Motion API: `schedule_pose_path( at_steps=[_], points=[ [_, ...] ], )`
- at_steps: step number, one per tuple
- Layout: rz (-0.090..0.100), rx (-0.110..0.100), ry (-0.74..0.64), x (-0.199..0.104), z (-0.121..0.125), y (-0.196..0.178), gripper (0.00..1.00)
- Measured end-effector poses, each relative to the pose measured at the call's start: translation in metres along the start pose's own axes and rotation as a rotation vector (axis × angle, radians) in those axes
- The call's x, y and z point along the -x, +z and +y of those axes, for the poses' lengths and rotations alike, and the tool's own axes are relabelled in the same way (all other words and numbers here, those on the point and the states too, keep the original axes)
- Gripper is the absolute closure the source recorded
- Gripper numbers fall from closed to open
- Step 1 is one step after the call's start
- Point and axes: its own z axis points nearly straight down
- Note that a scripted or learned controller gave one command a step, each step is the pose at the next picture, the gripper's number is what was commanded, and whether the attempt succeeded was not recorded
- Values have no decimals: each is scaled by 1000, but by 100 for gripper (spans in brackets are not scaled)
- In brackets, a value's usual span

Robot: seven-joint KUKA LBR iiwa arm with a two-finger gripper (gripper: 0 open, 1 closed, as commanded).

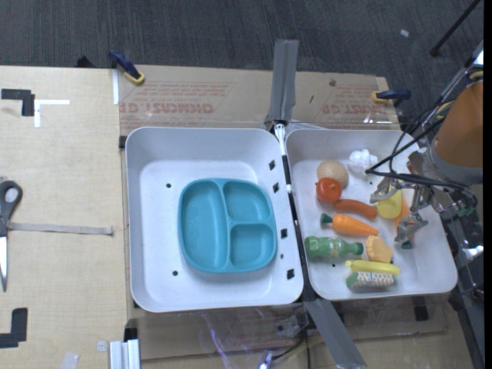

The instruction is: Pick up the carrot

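The carrot (355, 224), orange with a green stub at its left end, lies on its side in the middle of the right bin (438, 277). My gripper (396, 214) hovers just right of the carrot's tip, low over the bin. Its fingers (407, 233) are spread apart and open, and the carrot is not between them. A yellow fruit (390, 207) sits close under the upper finger.
Around the carrot lie a red-orange pepper (354, 206), a tomato (329, 190), a beige ball (333, 172), a green bottle (332, 246), an orange chunk (379, 248), a banana (373, 267) and corn (370, 280). The left bin (146, 206) holds a blue divided plate (228, 225).
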Motion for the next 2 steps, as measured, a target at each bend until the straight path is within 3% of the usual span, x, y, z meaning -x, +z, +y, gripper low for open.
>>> schedule_pose_path(
  at_steps=[1,2],
  points=[
    [-1,0,122,-23,10,0,0],
    [0,0,70,-10,101,0,0]
  ],
)
